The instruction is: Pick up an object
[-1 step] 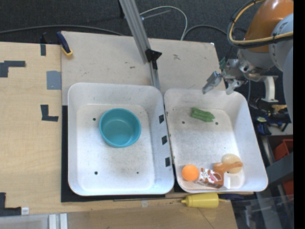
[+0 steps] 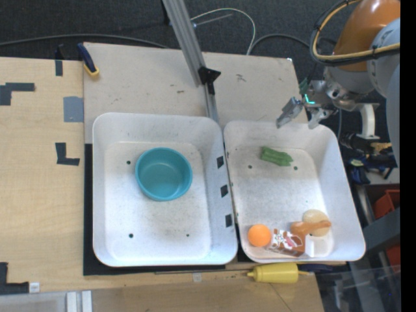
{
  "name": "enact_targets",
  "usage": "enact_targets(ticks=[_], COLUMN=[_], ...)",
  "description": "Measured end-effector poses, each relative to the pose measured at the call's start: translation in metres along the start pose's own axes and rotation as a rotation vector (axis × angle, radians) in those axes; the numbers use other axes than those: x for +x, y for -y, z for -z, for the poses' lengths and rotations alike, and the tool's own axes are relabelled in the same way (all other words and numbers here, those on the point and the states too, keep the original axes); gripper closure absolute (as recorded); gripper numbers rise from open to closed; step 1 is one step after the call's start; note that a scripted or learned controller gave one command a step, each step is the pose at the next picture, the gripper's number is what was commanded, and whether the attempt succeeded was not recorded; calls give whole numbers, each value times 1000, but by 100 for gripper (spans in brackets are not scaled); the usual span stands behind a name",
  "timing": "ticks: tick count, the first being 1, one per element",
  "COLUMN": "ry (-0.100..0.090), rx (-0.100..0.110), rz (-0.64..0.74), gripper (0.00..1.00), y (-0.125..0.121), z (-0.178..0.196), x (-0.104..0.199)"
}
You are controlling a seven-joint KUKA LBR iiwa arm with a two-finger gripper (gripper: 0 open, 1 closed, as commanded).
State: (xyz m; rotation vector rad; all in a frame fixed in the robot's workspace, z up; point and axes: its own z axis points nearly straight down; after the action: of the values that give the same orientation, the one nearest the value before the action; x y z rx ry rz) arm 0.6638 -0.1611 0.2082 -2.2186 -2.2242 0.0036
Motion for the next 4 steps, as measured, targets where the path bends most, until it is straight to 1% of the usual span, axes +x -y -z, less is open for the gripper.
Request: enact_targets(ticks=[1,2,3,4], ry=[0,0,0,1], rx=[4,8,13,14], rz=[0,-1,-3,-2], gripper=[0,0,0,100], y=[-2,-6,-5,-4], z=[-44,-104,-116,-108], x=[0,-1,-3,-3])
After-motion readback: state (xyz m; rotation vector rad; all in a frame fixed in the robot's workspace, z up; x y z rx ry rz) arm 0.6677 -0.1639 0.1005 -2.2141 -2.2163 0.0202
